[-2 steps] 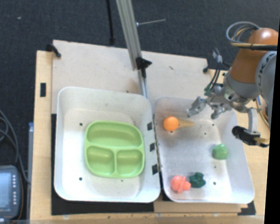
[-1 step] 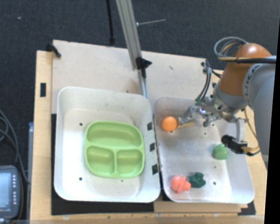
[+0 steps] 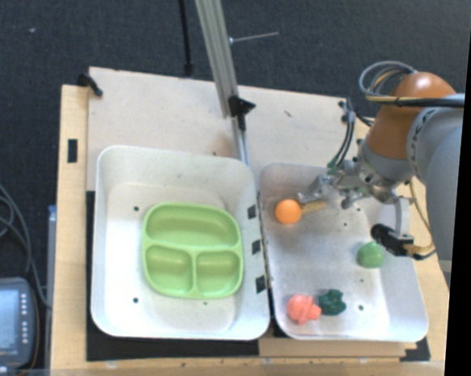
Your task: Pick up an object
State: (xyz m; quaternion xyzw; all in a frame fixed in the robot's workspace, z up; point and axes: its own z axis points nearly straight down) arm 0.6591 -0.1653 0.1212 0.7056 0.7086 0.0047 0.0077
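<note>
The gripper (image 3: pixel 306 202) reached into the right bin (image 3: pixel 396 317) near its far-left corner, its tips just beside an orange ball (image 3: pixel 288 212); I could not tell how it was set. A light green piece (image 3: pixel 370 254) lay by the right edge. A pink toy (image 3: pixel 302 308) touched a dark green one (image 3: pixel 332 302) near the front edge. The left bin (image 3: pixel 120 215) held a green 3-compartment tray (image 3: pixel 192 249).

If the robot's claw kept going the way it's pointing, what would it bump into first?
Most likely the orange ball. The claw points toward the picture's left, and the ball sits right at its tip in the right bin. Height is hard to judge from above, so it might pass just over it.
</note>
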